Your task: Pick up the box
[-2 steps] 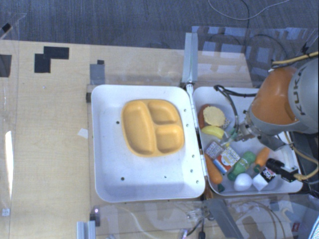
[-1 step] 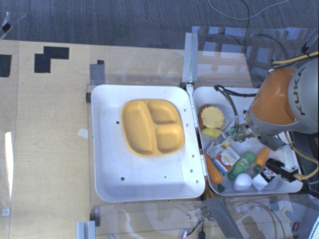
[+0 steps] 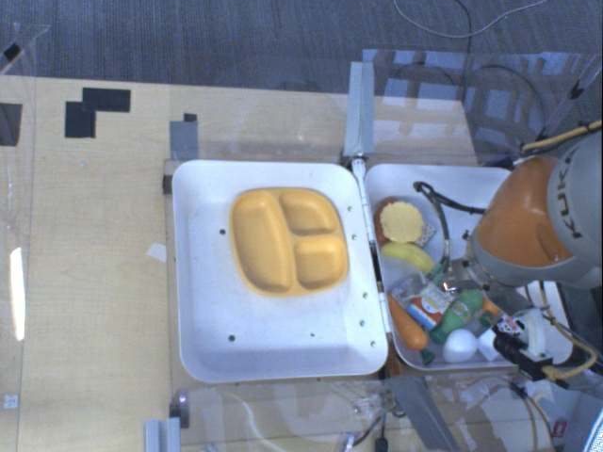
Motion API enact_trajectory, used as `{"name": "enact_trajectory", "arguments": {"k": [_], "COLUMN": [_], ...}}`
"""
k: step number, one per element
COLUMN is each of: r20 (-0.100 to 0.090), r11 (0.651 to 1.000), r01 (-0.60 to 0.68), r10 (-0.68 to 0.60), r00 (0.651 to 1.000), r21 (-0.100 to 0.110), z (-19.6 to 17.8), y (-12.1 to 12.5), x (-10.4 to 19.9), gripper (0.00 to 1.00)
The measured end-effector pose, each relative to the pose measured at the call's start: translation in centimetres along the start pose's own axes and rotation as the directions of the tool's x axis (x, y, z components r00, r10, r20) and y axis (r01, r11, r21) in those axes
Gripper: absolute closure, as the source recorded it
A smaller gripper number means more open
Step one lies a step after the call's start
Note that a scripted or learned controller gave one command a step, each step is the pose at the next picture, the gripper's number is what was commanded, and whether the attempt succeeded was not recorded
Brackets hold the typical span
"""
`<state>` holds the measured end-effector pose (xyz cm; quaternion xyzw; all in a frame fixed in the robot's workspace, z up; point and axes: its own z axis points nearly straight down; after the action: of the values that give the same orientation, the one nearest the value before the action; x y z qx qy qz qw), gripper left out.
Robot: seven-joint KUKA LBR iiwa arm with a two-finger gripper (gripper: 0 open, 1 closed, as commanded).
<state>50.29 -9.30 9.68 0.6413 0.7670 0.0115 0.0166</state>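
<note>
White and red, the box (image 3: 426, 301) lies flat in the right bin (image 3: 471, 179) among the clutter, long axis slanting down-right, just left of and below the claw (image 3: 459, 273), whose opening I cannot tell.

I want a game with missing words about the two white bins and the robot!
1. The yellow tray with three compartments lies in the ____ bin.
2. The banana lies in the ____ bin.
3. The band on the robot arm is ____.
4. The bottle next to the carrot is ____.

Missing words: left; right; orange; green
</note>
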Motion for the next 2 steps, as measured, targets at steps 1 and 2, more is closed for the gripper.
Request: {"name": "enact_trajectory", "arguments": {"k": [1, 2], "r20": [-0.002, -0.01], "r11": [1.0, 0.999], "r01": [0.006, 0.026], "r10": [-0.006, -0.025], "r00": [1.0, 1.0], "r21": [-0.006, 0.032], "z": [-1.3, -8.7], "y": [0.4, 6.1], "x": [0.2, 4.8], "gripper": [1.0, 1.0]}}
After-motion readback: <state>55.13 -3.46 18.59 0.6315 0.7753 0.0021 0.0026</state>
